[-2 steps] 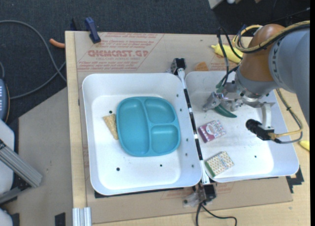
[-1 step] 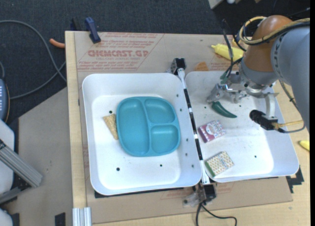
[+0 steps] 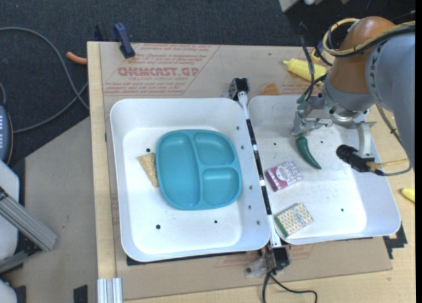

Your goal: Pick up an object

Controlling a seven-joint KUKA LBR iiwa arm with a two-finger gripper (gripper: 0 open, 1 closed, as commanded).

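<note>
Closest to us sits the bench (image 3: pixel 165 64), holding two white bins. Inside the left bin (image 3: pixel 125 183) is a big blue plate (image 3: pixel 198 168) lying partly on a cracker (image 3: pixel 149 166). Over in the right bin (image 3: pixel 376 209), the jaws (image 3: pixel 310 128) hang just above a green pepper (image 3: pixel 307 151), but I cannot tell how wide they are. Near it lie a pink packet (image 3: pixel 283 175) and a small patterned packet (image 3: pixel 294 218).

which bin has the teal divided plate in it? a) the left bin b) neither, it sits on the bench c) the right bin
a: the teal divided plate lies inside the left bin, beside a tan cracker-like piece at its left edge.
</note>
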